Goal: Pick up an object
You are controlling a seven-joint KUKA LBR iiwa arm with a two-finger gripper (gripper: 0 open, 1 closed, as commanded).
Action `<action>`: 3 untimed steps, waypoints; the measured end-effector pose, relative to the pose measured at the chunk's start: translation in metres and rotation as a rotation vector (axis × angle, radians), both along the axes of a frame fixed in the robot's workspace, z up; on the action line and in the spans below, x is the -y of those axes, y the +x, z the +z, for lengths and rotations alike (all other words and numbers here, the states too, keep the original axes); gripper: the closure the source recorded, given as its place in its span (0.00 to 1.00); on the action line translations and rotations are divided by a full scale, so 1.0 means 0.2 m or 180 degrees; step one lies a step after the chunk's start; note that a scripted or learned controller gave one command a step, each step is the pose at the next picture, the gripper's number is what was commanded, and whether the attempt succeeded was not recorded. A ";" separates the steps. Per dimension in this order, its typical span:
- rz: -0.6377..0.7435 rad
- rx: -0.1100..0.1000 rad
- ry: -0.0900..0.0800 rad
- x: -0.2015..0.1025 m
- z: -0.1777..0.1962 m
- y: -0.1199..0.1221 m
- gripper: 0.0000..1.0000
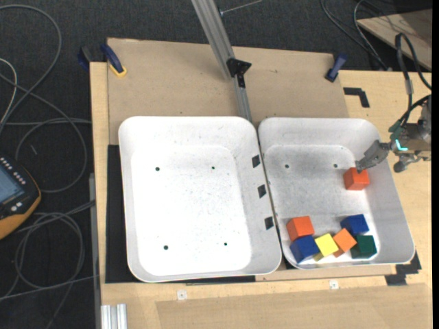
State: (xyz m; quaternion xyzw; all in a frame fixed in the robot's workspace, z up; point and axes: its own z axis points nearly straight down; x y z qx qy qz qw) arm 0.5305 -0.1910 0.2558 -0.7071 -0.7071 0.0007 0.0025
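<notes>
An orange-red block (pixel 356 178) lies alone in the right bin (pixel 302 132), near its right wall. My gripper (pixel 370 157) reaches in over that wall from the right, and its tip sits just above and to the right of this block, very close to it. Several more blocks cluster at the bin's front: an orange block (pixel 300 226), a blue block (pixel 304 248), a yellow block (pixel 326 244), a smaller orange block (pixel 344 239), a second blue block (pixel 354 223) and a green block (pixel 365 246).
The left bin (pixel 137 136) stands beside the right one, with black clips along the shared edge. A slanted metal bar (pixel 219 36) crosses the bench behind the bins. Cables lie on the floor at the left.
</notes>
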 end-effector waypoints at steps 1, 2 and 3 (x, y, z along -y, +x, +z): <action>0.0003 0.0012 -0.0004 0.00 0.01 0.00 0.00; 0.0000 -0.0009 0.0002 0.00 -0.31 0.01 0.00; -0.0002 -0.0006 0.0002 0.00 -0.53 -0.03 0.00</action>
